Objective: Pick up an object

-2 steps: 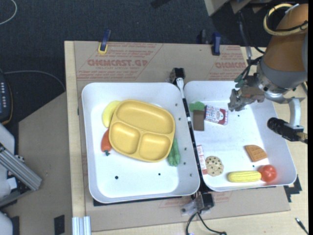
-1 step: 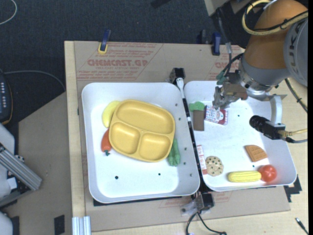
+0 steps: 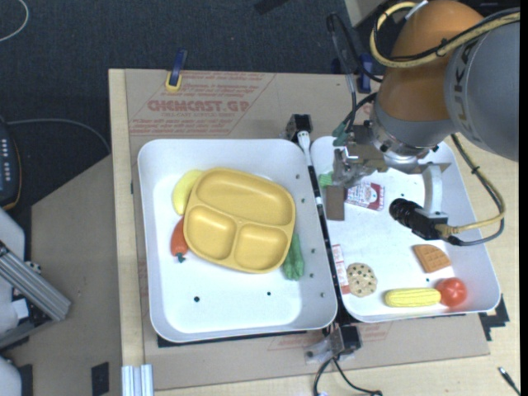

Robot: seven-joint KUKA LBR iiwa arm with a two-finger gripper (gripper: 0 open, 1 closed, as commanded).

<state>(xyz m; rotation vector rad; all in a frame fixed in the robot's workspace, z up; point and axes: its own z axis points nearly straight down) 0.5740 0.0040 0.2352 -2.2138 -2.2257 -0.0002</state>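
Red-and-white packet (image 3: 365,195) flat in right bin (image 3: 483,264), just right of claw (image 3: 336,190). Claw low at bin's left wall. Can't tell if open or shut. Short sideways reach needed.

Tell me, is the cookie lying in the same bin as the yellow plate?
No. The cookie lies in the right bin, beside the corn, while the yellow plate sits in the left bin.
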